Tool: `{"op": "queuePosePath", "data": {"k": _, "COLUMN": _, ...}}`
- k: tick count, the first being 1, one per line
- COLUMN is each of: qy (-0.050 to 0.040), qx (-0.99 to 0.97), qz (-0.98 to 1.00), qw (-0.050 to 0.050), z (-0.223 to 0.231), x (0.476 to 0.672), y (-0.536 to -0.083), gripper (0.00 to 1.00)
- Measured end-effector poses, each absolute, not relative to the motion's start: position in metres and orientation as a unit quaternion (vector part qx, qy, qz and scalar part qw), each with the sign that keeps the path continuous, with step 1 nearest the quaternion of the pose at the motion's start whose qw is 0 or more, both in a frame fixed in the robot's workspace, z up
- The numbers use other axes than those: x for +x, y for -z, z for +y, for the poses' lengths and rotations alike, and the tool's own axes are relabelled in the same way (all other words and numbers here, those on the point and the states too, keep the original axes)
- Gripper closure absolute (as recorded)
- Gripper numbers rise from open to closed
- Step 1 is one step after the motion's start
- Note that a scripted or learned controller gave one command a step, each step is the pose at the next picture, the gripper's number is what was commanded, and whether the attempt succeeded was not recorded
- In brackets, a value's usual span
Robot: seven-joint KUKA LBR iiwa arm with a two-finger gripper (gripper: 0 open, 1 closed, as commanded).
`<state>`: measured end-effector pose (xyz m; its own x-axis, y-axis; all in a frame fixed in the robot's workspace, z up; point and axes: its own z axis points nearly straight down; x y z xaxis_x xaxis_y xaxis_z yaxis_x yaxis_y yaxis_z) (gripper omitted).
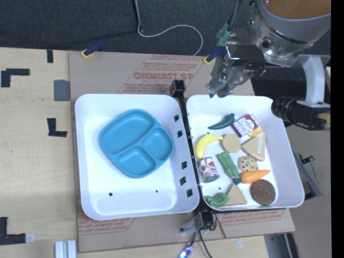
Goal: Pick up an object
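Glossy blue plastic tray [136, 143], cardboard underlay [123, 74]

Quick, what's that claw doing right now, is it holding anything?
Gripper: cannot be told whether open or closed; nothing visibly held. It hangs above the back edge of the right bin.

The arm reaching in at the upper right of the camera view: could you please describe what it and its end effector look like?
The arm is a thick rounded grey body with a broad orange band at the top. Below it sits a metallic silver ring, then dark hardware carrying the end effector, whose fingers are slim and grey. Thin dark cables run up beside the wrist, near a small green fitting. No lettering is legible on it.
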<state>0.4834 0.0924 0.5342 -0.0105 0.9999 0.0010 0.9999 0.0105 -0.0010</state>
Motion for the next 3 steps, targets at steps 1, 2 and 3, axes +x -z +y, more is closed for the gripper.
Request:
{"op": "queuePosePath", "data": {"k": 1, "qy": -0.0002, "qx": -0.703, "qz": -0.711, "qw": 0.001, "z": 0.186, "x": 0.483, "y": -0.534, "gripper": 1.00}}
{"op": "queuePosePath", "data": {"k": 2, "qy": -0.0002, "qx": -0.705, "qz": -0.709, "qw": 0.000, "z": 0.236, "x": 0.483, "y": -0.534, "gripper": 1.00}}
{"op": "queuePosePath", "data": {"k": 3, "qy": -0.0084, "qx": -0.707, "qz": -0.707, "qw": 0.003, "z": 0.233, "x": 0.482, "y": -0.389, "gripper": 1.00}}
